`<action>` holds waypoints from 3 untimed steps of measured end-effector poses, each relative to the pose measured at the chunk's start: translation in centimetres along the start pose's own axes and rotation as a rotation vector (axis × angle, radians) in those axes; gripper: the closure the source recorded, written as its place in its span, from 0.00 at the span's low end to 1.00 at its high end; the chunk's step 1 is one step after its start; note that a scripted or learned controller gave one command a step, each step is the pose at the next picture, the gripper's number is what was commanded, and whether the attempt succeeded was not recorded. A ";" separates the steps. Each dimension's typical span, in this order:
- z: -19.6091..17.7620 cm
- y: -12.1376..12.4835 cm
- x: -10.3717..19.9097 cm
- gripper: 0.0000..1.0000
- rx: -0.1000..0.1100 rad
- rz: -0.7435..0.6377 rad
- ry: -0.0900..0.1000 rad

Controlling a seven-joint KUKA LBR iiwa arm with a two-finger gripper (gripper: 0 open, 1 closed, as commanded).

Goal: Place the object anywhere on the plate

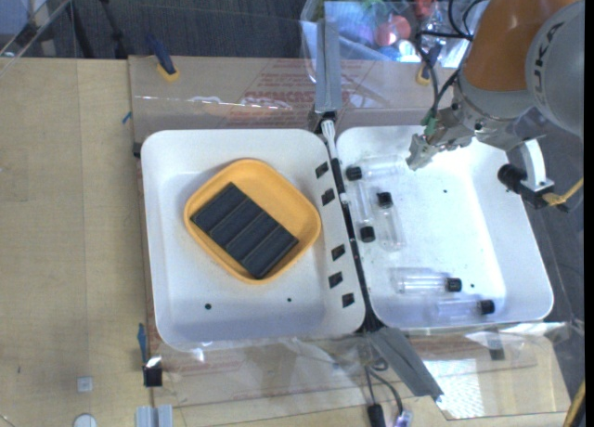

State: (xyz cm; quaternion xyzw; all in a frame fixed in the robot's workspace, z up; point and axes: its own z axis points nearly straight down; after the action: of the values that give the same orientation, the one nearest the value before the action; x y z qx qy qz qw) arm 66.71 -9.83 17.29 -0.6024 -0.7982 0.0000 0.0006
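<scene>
Camera view: gripper (419, 154) hovers over the right bin's (520, 258) upper-left area, finger spacing impossible to tell. Clear vials with black caps lie scattered there (one (427, 281) near the front). Yellow plate (253, 219) with a dark ridged insert sits in the left bin (176, 314).

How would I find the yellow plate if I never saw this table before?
Look at the left white bin of the two side by side. The yellow plate lies in its middle, squarish with rounded corners, turned like a diamond. A dark ridged slab rests on it, and it is the one coloured thing in either bin.
</scene>
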 end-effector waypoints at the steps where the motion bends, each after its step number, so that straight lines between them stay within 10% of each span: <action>1: 0.7 -2.2 0.5 1.00 -0.001 -0.186 0.000; 3: 0.1 -4.3 -0.4 1.00 -0.002 -0.352 -0.001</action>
State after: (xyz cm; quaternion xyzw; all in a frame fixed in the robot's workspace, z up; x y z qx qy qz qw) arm 62.69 -11.40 17.18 -0.4532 -0.8914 -0.0006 -0.0005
